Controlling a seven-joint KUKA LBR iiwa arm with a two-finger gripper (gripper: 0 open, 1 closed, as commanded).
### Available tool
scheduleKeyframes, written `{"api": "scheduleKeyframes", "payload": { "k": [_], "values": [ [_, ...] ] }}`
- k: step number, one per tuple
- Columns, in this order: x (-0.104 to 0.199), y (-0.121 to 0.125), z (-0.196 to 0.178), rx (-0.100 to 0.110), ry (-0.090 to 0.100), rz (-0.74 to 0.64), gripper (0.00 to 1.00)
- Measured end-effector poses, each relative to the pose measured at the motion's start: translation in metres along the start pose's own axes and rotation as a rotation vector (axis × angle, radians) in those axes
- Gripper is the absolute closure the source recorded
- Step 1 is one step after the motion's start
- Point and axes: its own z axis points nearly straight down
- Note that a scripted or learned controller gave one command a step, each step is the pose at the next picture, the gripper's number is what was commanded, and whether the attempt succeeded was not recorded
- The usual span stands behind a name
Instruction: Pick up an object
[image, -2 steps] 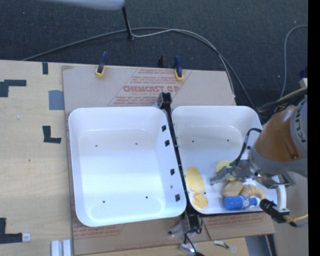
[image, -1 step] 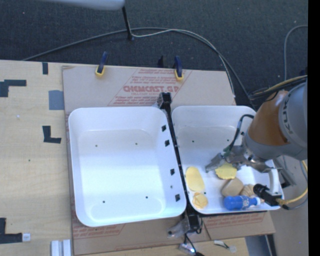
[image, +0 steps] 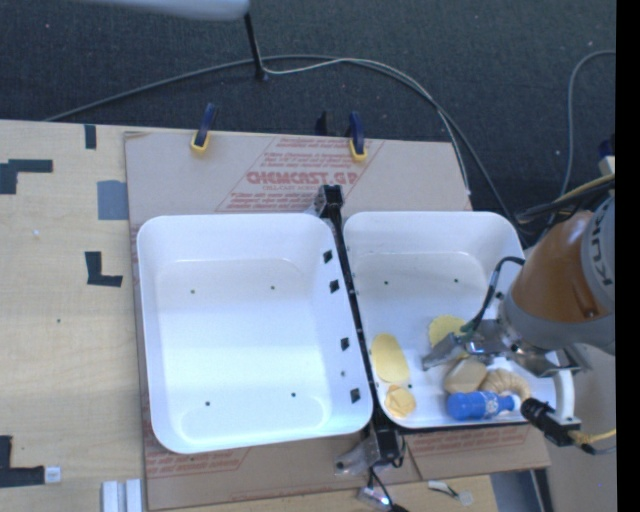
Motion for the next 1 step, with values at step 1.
{"api": "scheduleKeyframes", "payload": {
  "k": [1],
  "values": [
    [0.0037, 0.0787, 0.0007, -0.001, -0.001, -0.004, 0.0]
  ]
}}
